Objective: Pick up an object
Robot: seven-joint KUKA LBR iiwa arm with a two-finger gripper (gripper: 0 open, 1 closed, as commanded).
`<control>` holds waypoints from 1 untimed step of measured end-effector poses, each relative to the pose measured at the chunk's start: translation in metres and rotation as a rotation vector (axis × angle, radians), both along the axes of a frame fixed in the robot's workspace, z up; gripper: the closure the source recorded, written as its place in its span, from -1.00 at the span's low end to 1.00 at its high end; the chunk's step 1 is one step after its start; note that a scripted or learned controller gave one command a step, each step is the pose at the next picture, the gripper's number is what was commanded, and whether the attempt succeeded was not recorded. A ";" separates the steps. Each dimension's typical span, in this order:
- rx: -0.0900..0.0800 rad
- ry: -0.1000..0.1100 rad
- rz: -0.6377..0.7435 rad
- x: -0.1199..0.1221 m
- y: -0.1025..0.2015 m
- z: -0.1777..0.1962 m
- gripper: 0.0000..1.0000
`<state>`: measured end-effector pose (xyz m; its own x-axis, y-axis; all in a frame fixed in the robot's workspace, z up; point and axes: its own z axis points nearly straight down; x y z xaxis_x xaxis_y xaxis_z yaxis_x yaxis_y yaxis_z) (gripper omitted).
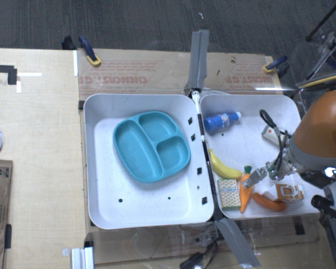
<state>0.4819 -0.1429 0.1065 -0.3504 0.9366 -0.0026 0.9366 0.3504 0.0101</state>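
The right bin (252, 106) holds several small items. A blue bottle (220, 120) lies at its back left and a yellow banana (222, 167) along its left side. A green and white carton (228, 195) lies at the front left, with an orange carrot (245, 194) beside it. Right of the carrot are an orange sausage-shaped piece (268, 202) and a small brown box (290, 192). My gripper (256, 176) reaches in from the right, low over the top end of the carrot. Whether it touches the carrot is unclear.
The left bin (95, 167) holds a blue divided plate (151, 145). A black-handled utensil (269, 121) lies at the back right of the right bin. The arm's orange band (323, 126) covers that bin's right side. Clamps (89, 51) hold cardboard behind the bins.
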 end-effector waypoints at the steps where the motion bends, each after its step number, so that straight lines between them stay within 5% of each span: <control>1: 0.000 0.013 -0.304 0.002 -0.019 -0.016 -1.00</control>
<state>0.4839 -0.1615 0.0900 -0.0538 0.9985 0.0004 0.9985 0.0538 -0.0027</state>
